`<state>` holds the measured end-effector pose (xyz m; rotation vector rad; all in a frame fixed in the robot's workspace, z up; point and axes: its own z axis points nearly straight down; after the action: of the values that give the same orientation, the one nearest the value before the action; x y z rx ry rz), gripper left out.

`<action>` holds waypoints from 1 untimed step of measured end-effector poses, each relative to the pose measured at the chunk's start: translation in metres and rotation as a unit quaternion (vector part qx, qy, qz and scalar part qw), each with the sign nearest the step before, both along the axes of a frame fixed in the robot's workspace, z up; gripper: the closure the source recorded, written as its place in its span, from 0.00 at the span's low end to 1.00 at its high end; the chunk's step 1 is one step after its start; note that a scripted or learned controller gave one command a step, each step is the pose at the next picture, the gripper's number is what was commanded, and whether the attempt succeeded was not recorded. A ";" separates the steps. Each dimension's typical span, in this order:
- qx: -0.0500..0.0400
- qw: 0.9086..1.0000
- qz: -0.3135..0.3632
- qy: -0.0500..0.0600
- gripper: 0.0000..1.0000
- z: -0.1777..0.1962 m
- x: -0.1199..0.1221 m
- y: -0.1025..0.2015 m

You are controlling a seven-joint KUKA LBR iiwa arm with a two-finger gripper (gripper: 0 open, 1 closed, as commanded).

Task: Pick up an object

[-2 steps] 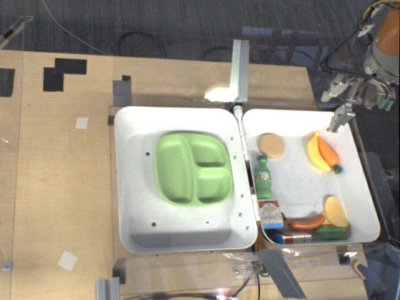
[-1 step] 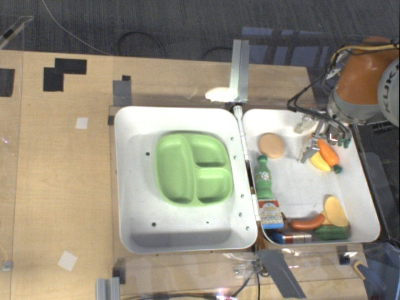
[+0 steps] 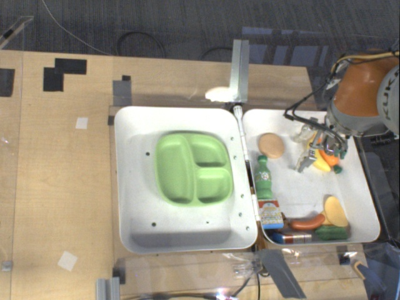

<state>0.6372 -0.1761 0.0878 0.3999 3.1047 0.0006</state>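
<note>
The fingers (image 3: 310, 156) hang low over the upper part of the right bin (image 3: 369, 199), pointing down and to the left; whether they are spread or closed on anything cannot be told, as metal parts and toys overlap there. Touching or just beside them on the right lies a small cluster of orange, yellow and green toy food (image 3: 326, 159), close to the bin's right wall. Left of the fingers, a little apart, sits a tan round bun (image 3: 271, 144). Below and left of them a green bottle (image 3: 264, 177) lies along the wall between the bins. Well below, by the near rim, lie a red sausage (image 3: 306, 221), a yellow oval piece (image 3: 335, 210) and a green vegetable (image 3: 331, 232). Open white floor spreads directly beneath the fingers. The left bin (image 3: 131, 167) on the desk (image 3: 56, 186) holds a green divided tray (image 3: 192, 167).
</note>
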 end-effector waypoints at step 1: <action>-0.002 1.000 0.002 -0.007 1.00 0.016 0.005 0.000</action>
<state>0.6419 -0.1757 0.1043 0.3910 3.0905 -0.0022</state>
